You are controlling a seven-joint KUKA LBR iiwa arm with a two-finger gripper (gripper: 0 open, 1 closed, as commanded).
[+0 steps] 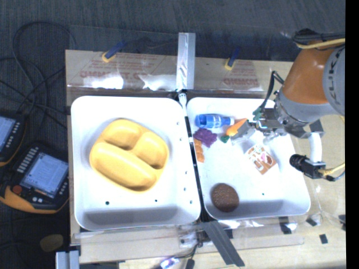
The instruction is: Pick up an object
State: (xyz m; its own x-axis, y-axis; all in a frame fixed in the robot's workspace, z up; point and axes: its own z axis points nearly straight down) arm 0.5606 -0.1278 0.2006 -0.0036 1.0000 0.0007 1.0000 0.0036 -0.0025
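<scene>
We see the gripper (259, 129) low over the right white bin (291, 198), beside an orange carrot-shaped toy (236, 127) and a small clear packet with red print (261, 158). Whether it grasps anything, we cannot tell. A large yellow foam lump (129, 153) fills the left white bin (84, 206).

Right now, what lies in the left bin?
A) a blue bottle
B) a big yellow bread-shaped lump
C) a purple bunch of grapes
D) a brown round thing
B: the big yellow lump lies alone in the left bin.
</scene>
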